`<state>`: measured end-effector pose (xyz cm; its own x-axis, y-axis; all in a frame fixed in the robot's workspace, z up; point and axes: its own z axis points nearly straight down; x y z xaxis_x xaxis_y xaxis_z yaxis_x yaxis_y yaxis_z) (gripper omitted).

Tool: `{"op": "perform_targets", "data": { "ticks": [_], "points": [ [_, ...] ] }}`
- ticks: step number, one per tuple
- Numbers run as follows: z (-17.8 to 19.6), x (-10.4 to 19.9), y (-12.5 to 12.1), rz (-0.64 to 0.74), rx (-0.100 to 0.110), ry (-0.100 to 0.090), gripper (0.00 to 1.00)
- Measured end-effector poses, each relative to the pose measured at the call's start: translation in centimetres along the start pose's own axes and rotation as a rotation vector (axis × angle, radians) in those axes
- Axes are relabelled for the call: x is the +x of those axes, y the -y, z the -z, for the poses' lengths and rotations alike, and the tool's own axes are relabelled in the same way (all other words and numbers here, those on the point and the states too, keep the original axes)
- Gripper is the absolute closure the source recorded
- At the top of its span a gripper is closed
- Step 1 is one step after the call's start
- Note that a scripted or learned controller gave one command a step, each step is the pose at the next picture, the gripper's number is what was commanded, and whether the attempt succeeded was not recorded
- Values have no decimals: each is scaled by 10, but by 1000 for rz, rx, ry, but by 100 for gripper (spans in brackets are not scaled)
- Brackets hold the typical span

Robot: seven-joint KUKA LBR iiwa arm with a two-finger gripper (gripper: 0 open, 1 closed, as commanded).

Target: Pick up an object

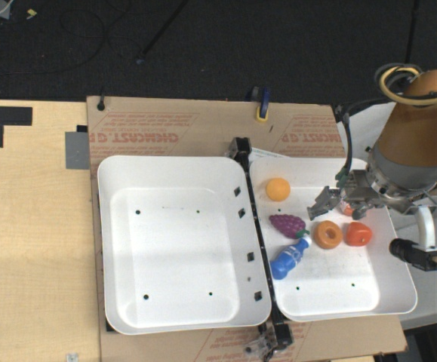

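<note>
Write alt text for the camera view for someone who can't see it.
A robot arm's end effector hangs over the right white bin, just above an orange ring and beside a red toy. The bin also has an orange ball, purple grapes and a blue bottle. The left white bin sits alongside.

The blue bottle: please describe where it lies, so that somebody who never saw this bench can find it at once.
Look at the right-hand white bin, the one that has toys in it. Near its left wall, below the purple grapes, lies the blue bottle, tilted, with its pale cap pointing up and to the right. It is the only blue thing there; its neighbours are purple, orange or red.
</note>
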<state>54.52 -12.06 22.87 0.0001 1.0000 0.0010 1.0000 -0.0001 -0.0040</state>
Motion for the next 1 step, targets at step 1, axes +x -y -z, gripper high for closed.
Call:
{"op": "perform_targets", "data": {
  "ticks": [1],
  "points": [
    [-135,34,-25,0,2,1,0]
  ]
}}
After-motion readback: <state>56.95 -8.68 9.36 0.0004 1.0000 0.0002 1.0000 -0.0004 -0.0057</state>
